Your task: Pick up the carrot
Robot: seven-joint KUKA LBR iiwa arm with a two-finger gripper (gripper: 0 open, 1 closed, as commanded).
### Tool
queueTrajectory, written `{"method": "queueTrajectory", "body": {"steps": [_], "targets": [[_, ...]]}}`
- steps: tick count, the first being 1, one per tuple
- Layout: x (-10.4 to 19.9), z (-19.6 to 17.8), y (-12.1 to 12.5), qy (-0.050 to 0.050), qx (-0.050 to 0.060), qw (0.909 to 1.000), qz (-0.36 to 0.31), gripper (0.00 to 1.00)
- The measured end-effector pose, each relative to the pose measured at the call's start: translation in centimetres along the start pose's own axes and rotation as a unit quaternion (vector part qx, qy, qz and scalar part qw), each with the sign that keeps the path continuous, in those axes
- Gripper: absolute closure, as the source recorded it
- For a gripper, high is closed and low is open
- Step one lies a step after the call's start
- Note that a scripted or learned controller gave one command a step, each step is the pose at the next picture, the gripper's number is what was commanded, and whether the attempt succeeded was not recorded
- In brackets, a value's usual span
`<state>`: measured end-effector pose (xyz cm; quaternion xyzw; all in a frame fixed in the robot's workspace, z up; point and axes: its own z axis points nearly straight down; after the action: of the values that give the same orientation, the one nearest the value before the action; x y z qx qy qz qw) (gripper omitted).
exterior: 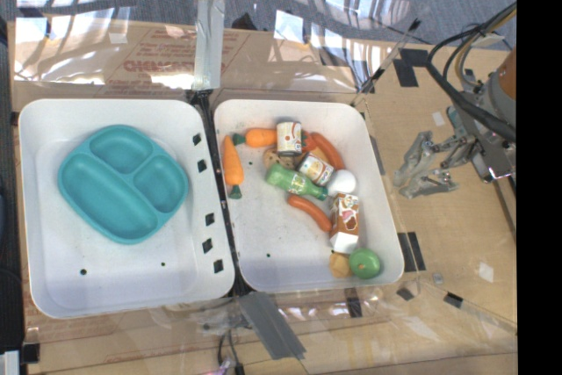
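Right now, line by line:
Carrot: it is lying lengthwise against the left wall of the right bin, orange body pointing up the view, green tip at the lower end.
Nearest neighbours: an orange piece is sitting just beside the carrot's upper end; a green bottle is lying slantwise to its right, apart from it.
Middle pile: a small can, a second can, a white egg and a red sausage are crowding together near the bin's centre and far wall.
Lower cluster: another sausage, a small carton and a green apple are trailing toward the bin's near right corner.
Left bin: it is holding a teal divided plate, well apart from the carrot.
My fingers: they are hovering over the bare cardboard surface to the right of the right bin, spread apart and pinching nothing, well away from the carrot.
My arm: it is reaching in from the right edge with black cables looping above it.
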<state>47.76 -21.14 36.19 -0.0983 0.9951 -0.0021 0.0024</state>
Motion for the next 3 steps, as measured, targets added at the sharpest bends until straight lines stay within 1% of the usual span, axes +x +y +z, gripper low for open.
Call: {"method": "queueTrajectory", "body": {"steps": [1,2,3], "targets": [[-2.4,-7.2,-0.3,0.000,0.000,0.9835,-0.181,1.00],[-2.8,-5.8,-0.4,0.001,-0.003,0.9200,-0.392,1.00],[-6.8,-3.6,-1.3,0.000,-0.002,0.8680,-0.497,1.00]]}}
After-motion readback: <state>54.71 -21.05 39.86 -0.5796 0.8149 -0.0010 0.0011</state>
